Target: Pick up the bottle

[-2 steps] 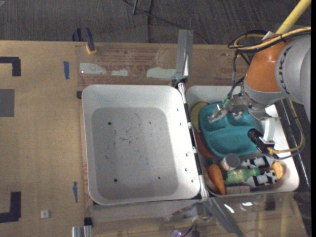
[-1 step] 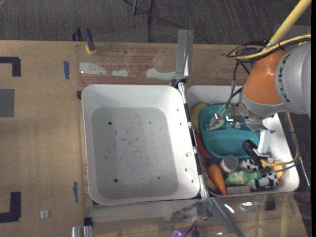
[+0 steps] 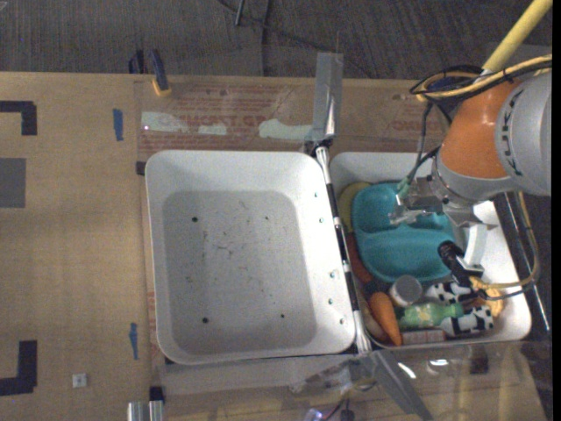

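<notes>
Camera view: arm (image 3: pixel 491 139) over right bin (image 3: pixel 519 323), above clutter.
Bottle (image 3: pixel 419 303): probably the capped one by carrot (image 3: pixel 386 316).
Gripper (image 3: pixel 419 207): state unclear.

The bench (image 3: pixel 79 235) was a flat tan board, marked with black squared shapes near its left edge and small blue tape strips. Two shallow white bins sat directly on it, side by side and touching: the left bin (image 3: pixel 166 261) and the right bin (image 3: pixel 513 323). A strip of pale, worn tape (image 3: pixel 219 125) lay behind the left bin.
</notes>
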You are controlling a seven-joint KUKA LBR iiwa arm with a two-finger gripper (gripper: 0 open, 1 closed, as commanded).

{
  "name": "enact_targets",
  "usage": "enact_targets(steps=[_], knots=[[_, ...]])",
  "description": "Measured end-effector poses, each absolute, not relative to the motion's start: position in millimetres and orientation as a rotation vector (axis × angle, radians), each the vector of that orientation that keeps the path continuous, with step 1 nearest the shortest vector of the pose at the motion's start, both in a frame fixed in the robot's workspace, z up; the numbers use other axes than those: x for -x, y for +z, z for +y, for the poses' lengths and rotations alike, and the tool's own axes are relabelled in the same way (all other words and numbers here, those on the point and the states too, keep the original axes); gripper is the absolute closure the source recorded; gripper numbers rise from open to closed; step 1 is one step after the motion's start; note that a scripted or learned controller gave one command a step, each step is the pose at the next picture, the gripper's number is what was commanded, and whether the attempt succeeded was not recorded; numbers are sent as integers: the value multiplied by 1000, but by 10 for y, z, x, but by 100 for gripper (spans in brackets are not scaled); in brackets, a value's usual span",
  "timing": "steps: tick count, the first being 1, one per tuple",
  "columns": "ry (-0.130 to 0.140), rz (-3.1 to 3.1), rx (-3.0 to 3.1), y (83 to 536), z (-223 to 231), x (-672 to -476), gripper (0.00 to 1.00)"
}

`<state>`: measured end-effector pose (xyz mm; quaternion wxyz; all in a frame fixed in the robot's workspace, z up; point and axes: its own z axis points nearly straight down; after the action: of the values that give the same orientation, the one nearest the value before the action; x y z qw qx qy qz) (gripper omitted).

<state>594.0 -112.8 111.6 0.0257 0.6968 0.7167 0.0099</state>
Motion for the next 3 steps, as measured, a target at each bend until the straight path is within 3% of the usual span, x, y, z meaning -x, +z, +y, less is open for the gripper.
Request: enact_targets(steps=[1, 2, 3], knots=[[27, 2221, -2156, 1105, -1115, -5927, 0], [67, 1990, -2353, 1068, -1050, -5634, 0], [18, 1808, -2543, 1488, -1678, -4913, 0]])
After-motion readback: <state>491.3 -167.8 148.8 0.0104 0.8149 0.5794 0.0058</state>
